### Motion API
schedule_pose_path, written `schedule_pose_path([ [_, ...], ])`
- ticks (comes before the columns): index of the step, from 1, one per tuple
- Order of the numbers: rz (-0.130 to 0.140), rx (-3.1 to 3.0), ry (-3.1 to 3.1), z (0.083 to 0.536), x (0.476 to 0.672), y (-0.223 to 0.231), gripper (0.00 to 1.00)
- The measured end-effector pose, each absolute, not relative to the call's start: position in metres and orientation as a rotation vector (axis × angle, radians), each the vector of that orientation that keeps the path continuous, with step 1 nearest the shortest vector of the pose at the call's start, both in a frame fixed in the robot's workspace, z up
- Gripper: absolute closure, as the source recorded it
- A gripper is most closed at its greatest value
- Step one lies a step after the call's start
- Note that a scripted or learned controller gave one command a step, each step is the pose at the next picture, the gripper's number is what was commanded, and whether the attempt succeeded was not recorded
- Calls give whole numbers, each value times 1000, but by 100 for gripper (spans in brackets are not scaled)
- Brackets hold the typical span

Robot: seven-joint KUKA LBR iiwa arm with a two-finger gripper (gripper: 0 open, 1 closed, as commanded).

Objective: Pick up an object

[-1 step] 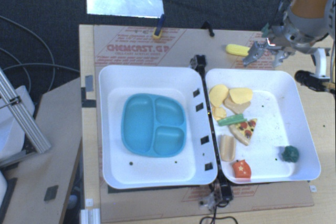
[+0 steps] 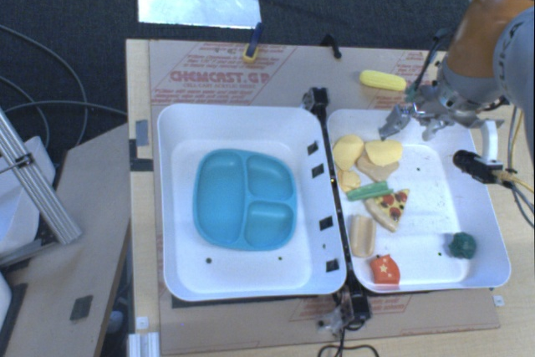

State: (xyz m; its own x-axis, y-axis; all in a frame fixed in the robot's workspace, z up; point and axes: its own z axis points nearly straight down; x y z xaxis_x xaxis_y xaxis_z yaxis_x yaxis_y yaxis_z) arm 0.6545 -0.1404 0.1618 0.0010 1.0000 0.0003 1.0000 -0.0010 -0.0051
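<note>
The right bin [image 2: 435, 180] holds several toy foods: a yellow round piece [image 2: 349, 150], a yellow wedge [image 2: 383, 153], a green bean [image 2: 368, 191], a pizza slice [image 2: 389, 207], a beige roll [image 2: 362, 235], a red piece [image 2: 384, 269] and a dark green broccoli [image 2: 462, 245]. My gripper [image 2: 412, 126] hangs over the far edge of that bin, just right of and behind the yellow wedge. It is open, and nothing sits between its fingers.
The left bin [image 2: 180, 146] holds a blue divided tray [image 2: 246, 199]. A yellow banana [image 2: 383, 80] lies on the cardboard behind the right bin. A black divider [image 2: 328, 180] runs between the bins. A black part [image 2: 475, 166] of the arm juts over the right bin's right side.
</note>
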Motion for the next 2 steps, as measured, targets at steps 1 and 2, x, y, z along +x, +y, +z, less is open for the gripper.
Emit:
schedule_pose_path([
  [1,-7,-2214,-2233,192,670,-96,0],
  [2,6,-2222,-2216,96,638,-142,0],
])
